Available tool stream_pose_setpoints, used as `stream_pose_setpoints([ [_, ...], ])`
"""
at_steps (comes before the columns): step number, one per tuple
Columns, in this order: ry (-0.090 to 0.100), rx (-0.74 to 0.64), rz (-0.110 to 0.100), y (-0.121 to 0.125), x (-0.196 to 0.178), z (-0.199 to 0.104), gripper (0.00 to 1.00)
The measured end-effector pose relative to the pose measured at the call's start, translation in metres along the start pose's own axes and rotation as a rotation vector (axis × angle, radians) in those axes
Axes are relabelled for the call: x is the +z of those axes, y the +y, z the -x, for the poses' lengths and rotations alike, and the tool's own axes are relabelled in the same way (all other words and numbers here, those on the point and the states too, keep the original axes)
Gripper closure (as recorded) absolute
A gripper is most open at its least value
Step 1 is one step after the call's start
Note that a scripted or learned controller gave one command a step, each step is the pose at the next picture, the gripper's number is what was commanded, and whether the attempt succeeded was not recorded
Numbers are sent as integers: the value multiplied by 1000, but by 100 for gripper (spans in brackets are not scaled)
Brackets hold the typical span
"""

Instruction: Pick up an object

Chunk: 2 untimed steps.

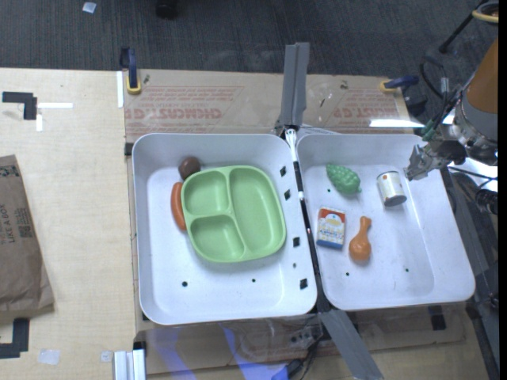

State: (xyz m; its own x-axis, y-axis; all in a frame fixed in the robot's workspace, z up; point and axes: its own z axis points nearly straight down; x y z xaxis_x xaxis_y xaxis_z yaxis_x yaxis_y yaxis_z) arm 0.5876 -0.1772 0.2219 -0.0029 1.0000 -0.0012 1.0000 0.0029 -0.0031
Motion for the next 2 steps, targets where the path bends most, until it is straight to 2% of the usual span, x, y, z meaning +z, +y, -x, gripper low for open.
stream_pose_setpoints([
  [1, 0, 0, 0, 0, 0, 0, 0],
  [2, 1, 215, 3, 28, 130, -8, 0],
])
